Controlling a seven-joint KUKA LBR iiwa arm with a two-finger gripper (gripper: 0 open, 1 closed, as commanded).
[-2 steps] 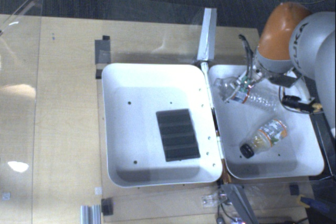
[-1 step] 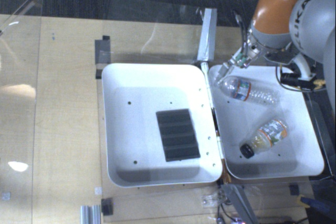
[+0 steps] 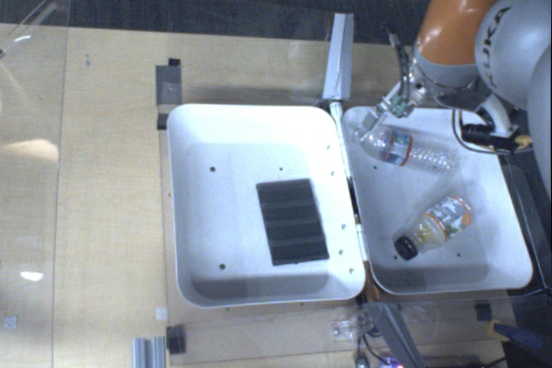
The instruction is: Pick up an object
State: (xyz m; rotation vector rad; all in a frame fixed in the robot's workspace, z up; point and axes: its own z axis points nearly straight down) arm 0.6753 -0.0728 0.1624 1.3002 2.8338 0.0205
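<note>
A clear plastic bottle [image 3: 414, 152] with a blue-and-orange label lies on its side at the back of the right bin [image 3: 504, 263]. A second bottle [image 3: 435, 225], with a black cap and a yellowish label, lies aslant nearer the front of that bin. A black ribbed rectangular pad [image 3: 293, 221] lies flat in the middle of the left bin [image 3: 198, 185]. My gripper [image 3: 390, 109] hangs low over the right bin's back left corner, right at the clear bottle's left end. The grey arm and its orange band [image 3: 457, 9] rise behind it.
A grey upright post [image 3: 338, 56] stands at the back between the two bins, close to the left of the gripper. Black cables [image 3: 483, 138] loop off the wrist over the right bin's back edge. The wooden bench [image 3: 86, 185] stretches to the left.
</note>
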